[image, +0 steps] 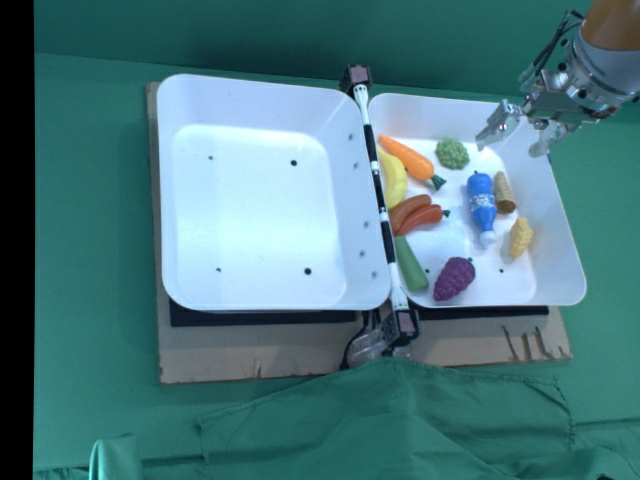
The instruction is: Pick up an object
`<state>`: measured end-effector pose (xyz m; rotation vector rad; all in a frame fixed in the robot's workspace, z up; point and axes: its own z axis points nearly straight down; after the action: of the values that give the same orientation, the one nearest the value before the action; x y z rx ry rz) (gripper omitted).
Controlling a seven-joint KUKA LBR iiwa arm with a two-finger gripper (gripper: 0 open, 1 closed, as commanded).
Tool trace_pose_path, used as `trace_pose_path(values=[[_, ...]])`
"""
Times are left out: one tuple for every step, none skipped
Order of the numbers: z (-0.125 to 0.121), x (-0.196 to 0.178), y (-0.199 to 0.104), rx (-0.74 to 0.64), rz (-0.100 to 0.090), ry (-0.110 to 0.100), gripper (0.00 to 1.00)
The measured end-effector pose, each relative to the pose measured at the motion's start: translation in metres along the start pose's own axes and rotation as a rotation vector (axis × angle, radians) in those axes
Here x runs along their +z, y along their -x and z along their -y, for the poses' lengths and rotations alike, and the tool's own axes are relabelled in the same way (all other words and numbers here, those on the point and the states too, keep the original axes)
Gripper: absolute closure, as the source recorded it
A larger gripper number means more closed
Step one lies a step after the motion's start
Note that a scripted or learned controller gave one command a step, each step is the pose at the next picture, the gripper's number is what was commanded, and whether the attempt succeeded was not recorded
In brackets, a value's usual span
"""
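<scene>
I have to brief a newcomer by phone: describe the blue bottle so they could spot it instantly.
Look in the right-hand white bin, the one full of toy food. Near its middle lies the blue bottle, white cap toward the near edge, between the red sausages and the yellow corn cob. It is the only blue item there.

Green cloth (90, 218) covers bench, flat and smooth across left and top. Paler fold line runs across near top edge, cloth above it darker green. Brown cardboard sheet (260, 358) lies on cloth, edges showing at left and along front; small slits cut near its right front corner. Dark mat (260, 318) sits on cardboard, thin strip visible at front. Loose green fabric (400, 428) bunched and wrinkled along bottom, overlapping cardboard's front edge. Light even, soft shadows.
</scene>
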<state>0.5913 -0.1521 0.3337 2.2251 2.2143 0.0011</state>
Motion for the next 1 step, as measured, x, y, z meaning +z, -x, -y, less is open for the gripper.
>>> trace_pose_path(values=[[-0.0010,-0.0128,0.0011,0.003,0.003,0.006,1.00]])
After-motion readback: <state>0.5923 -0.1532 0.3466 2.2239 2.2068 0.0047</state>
